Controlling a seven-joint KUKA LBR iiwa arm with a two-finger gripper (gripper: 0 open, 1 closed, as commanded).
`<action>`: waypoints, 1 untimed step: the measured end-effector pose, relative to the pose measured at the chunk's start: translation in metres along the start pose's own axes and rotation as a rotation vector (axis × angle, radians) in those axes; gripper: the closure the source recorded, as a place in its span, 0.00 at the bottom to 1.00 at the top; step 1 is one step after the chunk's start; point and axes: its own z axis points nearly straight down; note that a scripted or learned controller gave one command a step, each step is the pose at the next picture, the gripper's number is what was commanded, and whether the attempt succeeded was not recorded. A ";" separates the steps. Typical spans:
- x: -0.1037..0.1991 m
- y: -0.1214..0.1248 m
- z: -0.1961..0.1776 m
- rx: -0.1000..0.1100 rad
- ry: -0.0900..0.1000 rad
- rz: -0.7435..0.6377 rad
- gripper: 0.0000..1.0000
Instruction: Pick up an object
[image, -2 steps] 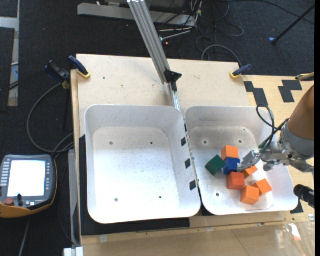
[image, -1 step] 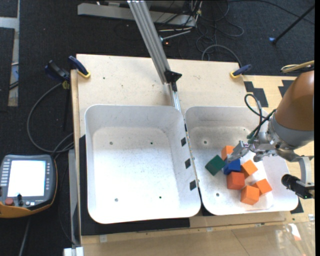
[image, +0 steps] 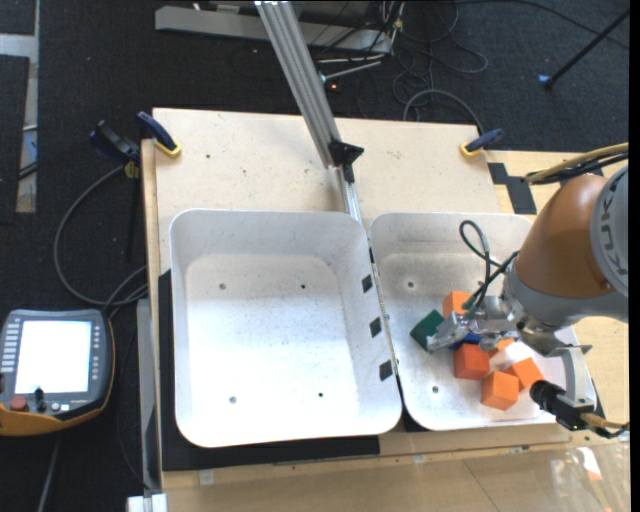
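My gripper (image: 447, 335) reaches down into the right bin (image: 420, 250), low over a cluster of small blocks. A green block (image: 427, 324) lies right at its left tip, touching or nearly so. Orange blocks sit around it: one (image: 457, 302) just behind, one (image: 471, 362) under the wrist, and one (image: 502, 390) toward the front edge. A bit of blue (image: 470, 341) and a white piece (image: 516, 351) show beside the wrist. The arm's orange band (image: 565, 235) hides the bin's right side.
The left bin (image: 270, 320) stands beside the right one, sharing a middle wall (image: 375, 300). A slanted metal pole (image: 310, 90) rises from the bench behind the bins. A teach pendant (image: 55, 370) lies off the bench at the left.
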 end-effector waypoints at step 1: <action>-0.008 0.075 0.033 -0.017 -0.007 0.005 0.00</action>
